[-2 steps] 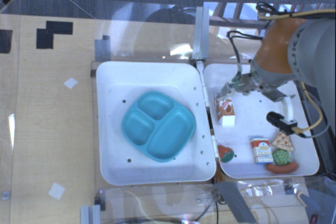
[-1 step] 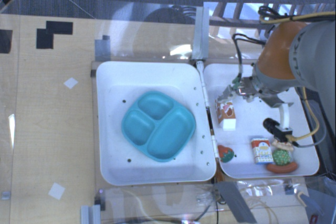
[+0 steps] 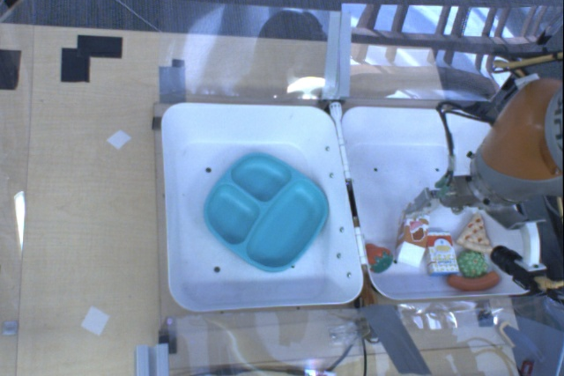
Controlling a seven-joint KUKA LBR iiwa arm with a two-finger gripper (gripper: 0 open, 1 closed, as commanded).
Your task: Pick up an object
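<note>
A red sausage (image 3: 473, 282) lies at the near edge of the right bin (image 3: 388, 136), amid a cluster of small toy foods: a green broccoli (image 3: 473, 262), a pizza slice (image 3: 476, 233), a little carton (image 3: 441, 253) and a white block (image 3: 411, 254). The pincer (image 3: 438, 196) hangs just above them; whether it is released or clenched, I cannot tell.
</note>
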